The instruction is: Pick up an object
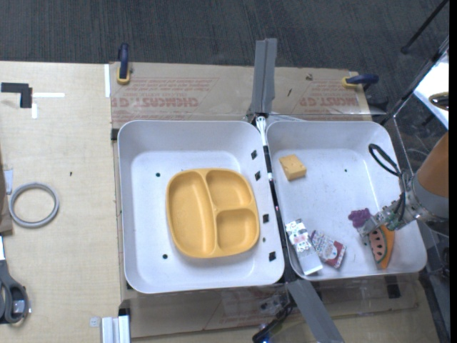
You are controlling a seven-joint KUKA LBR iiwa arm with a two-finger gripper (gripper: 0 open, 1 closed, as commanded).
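Note:
The right bin [335,138] holds a tan foam block [292,167] near its back left. At its right side lies a purple bunch of toy grapes [358,216], with a watermelon slice [382,246] just in front of it. Two small printed packets [299,239] [328,249] rest near the front left. My gripper [386,219] reaches in from the right and hangs low between the grapes and the watermelon slice, close to both. The arm's wrist [432,184] covers the bin's right rim.
The left bin [136,191] contains a yellow divided plate [212,211]. A black cable loop [383,158] hangs over the right bin's far right corner. On the bench to the left lie a grey tape ring [31,204] and scissors [13,299].

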